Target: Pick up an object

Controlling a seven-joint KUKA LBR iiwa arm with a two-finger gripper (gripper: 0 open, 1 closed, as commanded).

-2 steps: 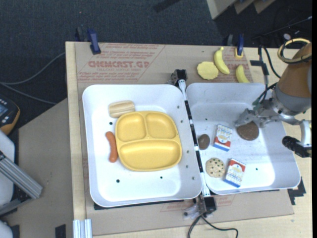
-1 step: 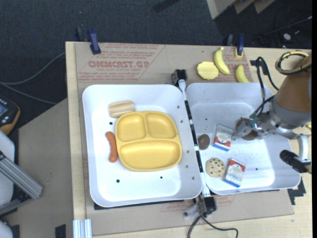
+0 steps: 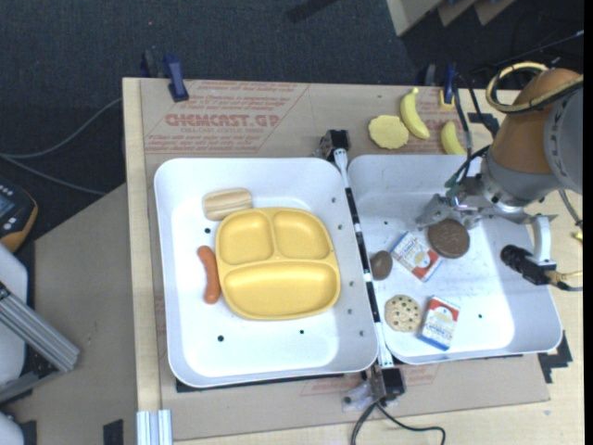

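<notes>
I see the arm [image 3: 528, 146] reaching in from the right, its gripper [image 3: 451, 213] low over the far part of the right bin [image 3: 519, 327]. Whether the gripper is released or clenched, I cannot tell. A round brown disc [image 3: 450, 239] lies just beneath it; I cannot say if they touch. Nearby in that bin lie a small white-and-red packet [image 3: 416, 255], a dark brown lump [image 3: 381, 265] by the divider, a chocolate-chip cookie [image 3: 401, 312] and a second red-and-white box [image 3: 439, 323]. The left bin [image 3: 185, 341] holds a yellow divided plate [image 3: 276, 263], a sausage [image 3: 210, 273] beside it and a tan bun [image 3: 227, 202] behind. On the counter [image 3: 241, 119] rest bananas [image 3: 415, 115].
</notes>
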